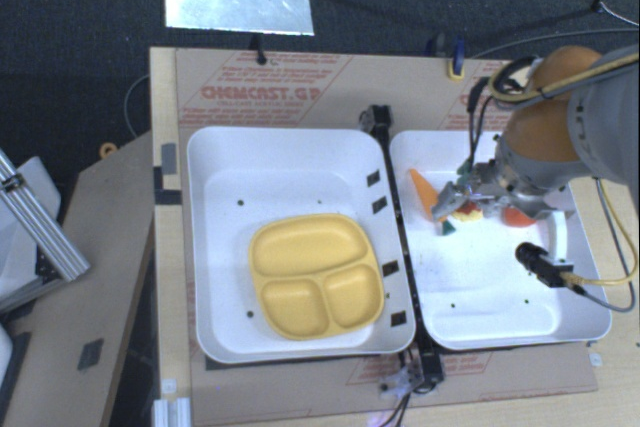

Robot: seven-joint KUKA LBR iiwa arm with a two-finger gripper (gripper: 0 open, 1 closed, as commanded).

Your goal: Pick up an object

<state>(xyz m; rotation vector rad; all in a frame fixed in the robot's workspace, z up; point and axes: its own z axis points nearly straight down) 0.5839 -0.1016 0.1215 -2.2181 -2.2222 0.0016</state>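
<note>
My gripper [455,203] hangs low over the upper left part of the right bin [500,315], at the end of the grey arm with the orange band [565,70]. Directly to its left lies an orange carrot-shaped piece [423,189], pointing toward the bin's far left corner. A small dark green piece [448,227] lies just below the gripper, and a yellow-orange piece [467,211] sits tight against the gripper's underside. A red piece [515,216] peeks out from beneath the wrist. I cannot see whether any of them is held.
The left bin [230,165] holds a yellow divided plate [315,273] with three compartments. A black divider strip [392,215] runs between the bins. A black cable fitting [540,265] hangs off the arm over the right bin's right side.
</note>
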